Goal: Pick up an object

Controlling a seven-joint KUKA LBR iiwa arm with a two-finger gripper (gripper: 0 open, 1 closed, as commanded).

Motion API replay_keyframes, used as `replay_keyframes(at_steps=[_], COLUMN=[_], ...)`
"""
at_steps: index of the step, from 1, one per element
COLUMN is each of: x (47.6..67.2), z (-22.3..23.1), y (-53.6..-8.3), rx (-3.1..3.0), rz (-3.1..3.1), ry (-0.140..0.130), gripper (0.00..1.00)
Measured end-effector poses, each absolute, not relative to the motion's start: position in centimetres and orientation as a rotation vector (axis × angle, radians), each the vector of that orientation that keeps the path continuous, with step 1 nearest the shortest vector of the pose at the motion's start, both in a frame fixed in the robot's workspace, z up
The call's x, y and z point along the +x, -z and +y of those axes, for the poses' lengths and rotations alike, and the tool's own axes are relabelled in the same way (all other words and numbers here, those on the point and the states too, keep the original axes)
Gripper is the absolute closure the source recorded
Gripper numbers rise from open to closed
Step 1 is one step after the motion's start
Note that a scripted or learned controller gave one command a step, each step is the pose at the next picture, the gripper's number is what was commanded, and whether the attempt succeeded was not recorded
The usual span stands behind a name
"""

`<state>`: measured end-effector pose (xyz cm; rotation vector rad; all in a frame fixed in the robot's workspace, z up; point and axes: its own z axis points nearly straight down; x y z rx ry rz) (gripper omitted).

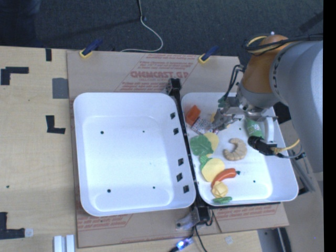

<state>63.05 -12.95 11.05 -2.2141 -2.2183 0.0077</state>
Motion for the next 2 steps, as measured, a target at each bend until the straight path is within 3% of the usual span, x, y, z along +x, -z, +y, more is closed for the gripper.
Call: replay_keyframes(at_steps=[1,2], x=[63.0,62.6], z=[-13.0,-9.8], y=[-11.0,-8.2], rx=[-2.214,-2.217], rz=[-2.218,-2.222], ry=[-0.008,-0.007], gripper=[0.00,0.00])
